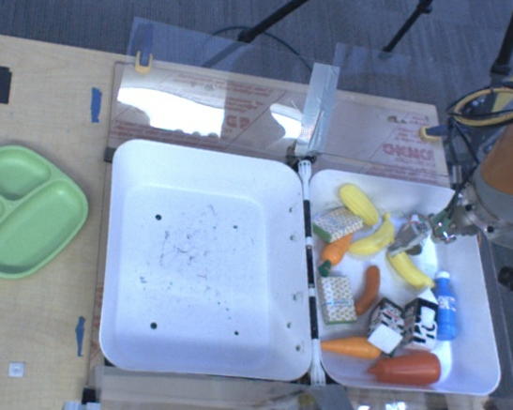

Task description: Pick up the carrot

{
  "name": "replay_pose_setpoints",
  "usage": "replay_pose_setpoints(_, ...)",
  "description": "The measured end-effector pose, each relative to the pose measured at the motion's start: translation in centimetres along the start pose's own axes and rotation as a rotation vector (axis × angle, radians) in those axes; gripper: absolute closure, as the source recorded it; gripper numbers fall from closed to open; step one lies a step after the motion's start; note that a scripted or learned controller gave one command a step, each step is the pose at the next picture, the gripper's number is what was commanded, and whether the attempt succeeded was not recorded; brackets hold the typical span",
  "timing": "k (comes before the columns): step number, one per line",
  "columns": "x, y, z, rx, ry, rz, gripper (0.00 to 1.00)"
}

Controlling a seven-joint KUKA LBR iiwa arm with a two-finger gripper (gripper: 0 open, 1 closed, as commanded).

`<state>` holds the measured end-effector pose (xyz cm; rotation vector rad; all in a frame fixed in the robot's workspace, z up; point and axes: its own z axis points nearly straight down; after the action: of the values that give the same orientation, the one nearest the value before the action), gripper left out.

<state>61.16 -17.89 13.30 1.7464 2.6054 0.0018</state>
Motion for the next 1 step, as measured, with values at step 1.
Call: replay_pose_setpoints(1,5.5,1.07,0.41,0.003,0.004,-0.012,0.0)
